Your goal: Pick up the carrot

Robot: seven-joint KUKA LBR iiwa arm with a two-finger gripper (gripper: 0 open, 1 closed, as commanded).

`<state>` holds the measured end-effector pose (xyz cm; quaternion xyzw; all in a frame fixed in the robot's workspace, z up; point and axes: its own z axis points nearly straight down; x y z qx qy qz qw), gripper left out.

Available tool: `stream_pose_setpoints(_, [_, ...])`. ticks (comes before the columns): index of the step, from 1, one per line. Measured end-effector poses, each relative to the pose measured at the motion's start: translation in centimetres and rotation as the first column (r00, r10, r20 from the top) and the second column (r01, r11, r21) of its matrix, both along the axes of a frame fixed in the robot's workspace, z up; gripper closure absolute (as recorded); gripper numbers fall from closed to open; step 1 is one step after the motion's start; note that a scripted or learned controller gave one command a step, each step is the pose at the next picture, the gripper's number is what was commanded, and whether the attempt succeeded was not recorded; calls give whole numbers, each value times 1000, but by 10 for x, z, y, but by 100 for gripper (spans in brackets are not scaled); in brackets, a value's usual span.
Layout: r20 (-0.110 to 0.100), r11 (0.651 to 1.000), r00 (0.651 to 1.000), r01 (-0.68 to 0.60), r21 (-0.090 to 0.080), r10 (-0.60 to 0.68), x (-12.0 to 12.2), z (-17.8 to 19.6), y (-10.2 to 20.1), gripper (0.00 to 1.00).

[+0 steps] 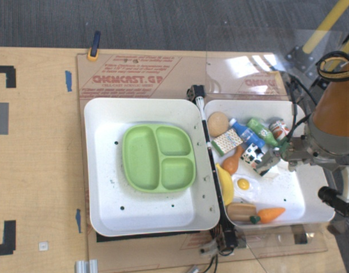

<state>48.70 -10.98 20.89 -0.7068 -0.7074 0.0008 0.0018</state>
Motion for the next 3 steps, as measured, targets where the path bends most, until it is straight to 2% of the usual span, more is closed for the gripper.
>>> stream_pose_setpoints(1, [11,993,993,-118,-4,118,4,-113,11,0])
stream_pose_setpoints(2, [9,997,997,-79,-2,79,5,-118,13,0])
stream_pose_setpoints(3, [16,957,957,289,7,-289,-2,-119,7,0])
